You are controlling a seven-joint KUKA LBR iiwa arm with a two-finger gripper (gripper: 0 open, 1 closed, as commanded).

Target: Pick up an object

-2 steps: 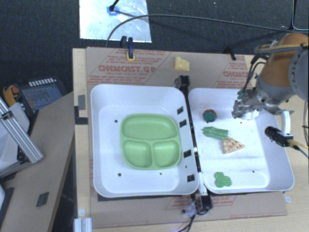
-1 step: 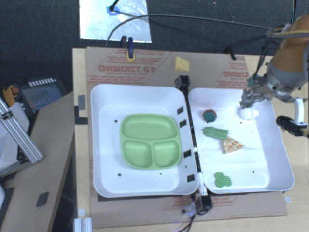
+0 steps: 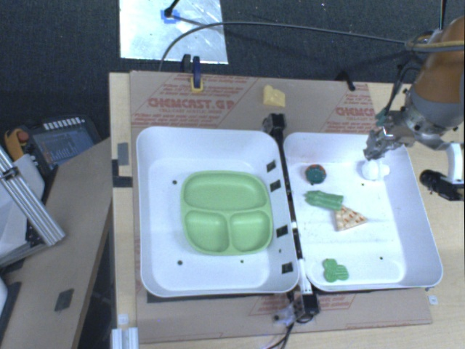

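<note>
Four small toys lie in my right bin (image 3: 407, 195); nothing is lifted yet. The gripper (image 3: 378, 149) hangs over a white piece (image 3: 372, 170) at the bin's one o'clock. I cannot tell its opening or hold. Grasp and lift remain.

A green tray (image 3: 224, 213) with three compartments lies in the left bin (image 3: 156, 151). Far behind the bins, a yellow block (image 3: 274, 96) rests on brown board (image 3: 218, 97). A metal sheet (image 3: 145, 20) lies farther back, left.
</note>
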